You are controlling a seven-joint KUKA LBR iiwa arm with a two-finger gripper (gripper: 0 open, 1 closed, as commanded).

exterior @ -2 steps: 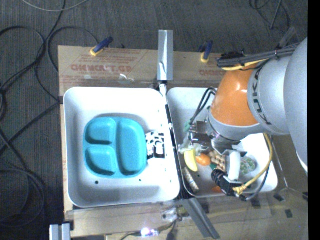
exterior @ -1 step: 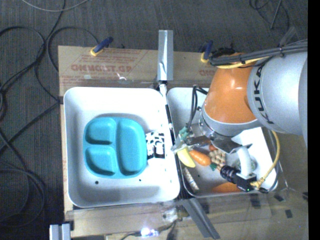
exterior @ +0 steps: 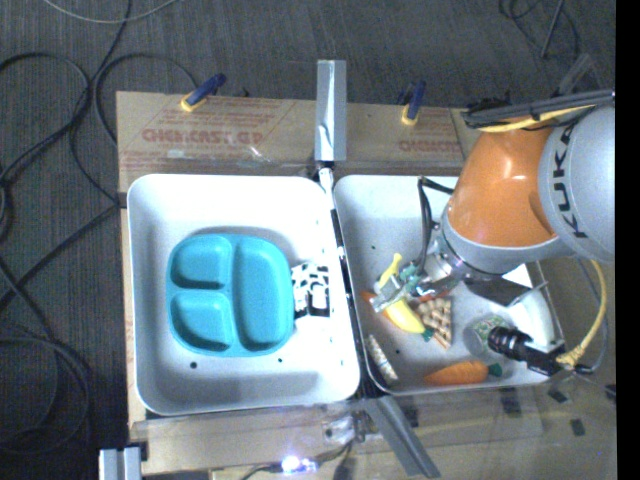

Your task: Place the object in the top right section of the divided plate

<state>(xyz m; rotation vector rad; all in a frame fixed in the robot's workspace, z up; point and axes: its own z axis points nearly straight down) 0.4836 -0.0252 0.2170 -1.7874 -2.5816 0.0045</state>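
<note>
Grey-orange arm over right bin. Blue plate in left bin. Gripper low in right bin, just above yellow object; wide or narrow, not possible to tell.

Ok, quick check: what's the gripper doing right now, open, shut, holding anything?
Gripper: low in the right bin, over the yellow toy and the waffle piece. Whether it grips anything cannot be told.
</note>
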